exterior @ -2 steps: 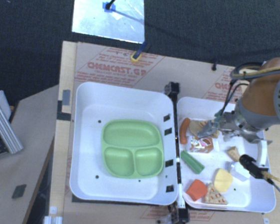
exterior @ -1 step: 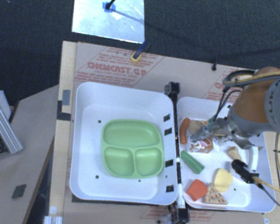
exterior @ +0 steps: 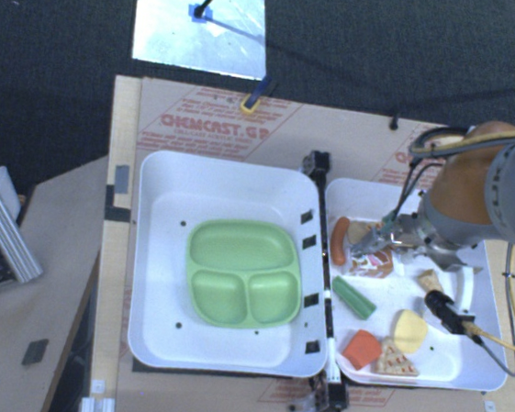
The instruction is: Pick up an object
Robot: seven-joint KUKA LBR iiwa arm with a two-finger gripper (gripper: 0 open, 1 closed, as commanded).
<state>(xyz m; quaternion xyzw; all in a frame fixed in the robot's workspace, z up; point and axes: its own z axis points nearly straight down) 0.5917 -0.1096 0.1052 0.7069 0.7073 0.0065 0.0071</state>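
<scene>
My gripper is low in the right bin, near its far left corner, right over a brown and red toy food. An orange-red sausage lies just to the gripper's left, along the bin's left wall. A green stick-shaped piece lies in front of the gripper. Nearer the front are a red-orange block, a yellow piece and a tan waffle-like wedge. A small tan piece lies to the gripper's right. The gripper hides part of the brown and red food.
The left bin holds a green divided plate with three compartments. A row of black clips runs along the divider between the bins. The arm crosses the right bin's far right side.
</scene>
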